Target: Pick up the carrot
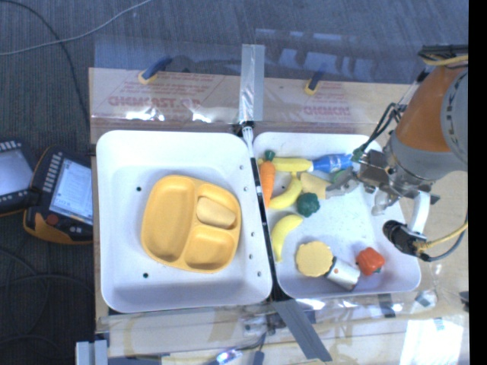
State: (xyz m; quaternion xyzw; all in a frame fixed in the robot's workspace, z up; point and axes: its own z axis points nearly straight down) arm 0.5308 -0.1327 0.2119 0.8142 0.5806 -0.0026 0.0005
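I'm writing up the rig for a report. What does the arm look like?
The arm is grey with a broad orange band above the wrist. Dark and yellow cables loop beside it, and a metal gripper sits at its tip.

Bright, even overhead light; bins (110, 204) slightly blown out (glare on tape (163, 112), upper left); soft focus, faint shadows.

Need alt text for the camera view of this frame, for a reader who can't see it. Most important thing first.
An orange carrot lies against the left wall of the right white bin, among bananas, a blue bottle and other toy food, while the robot's hand sits over that bin's upper right part, apart from the carrot. The left white bin holds a yellow divided plate with a tan piece in one compartment.
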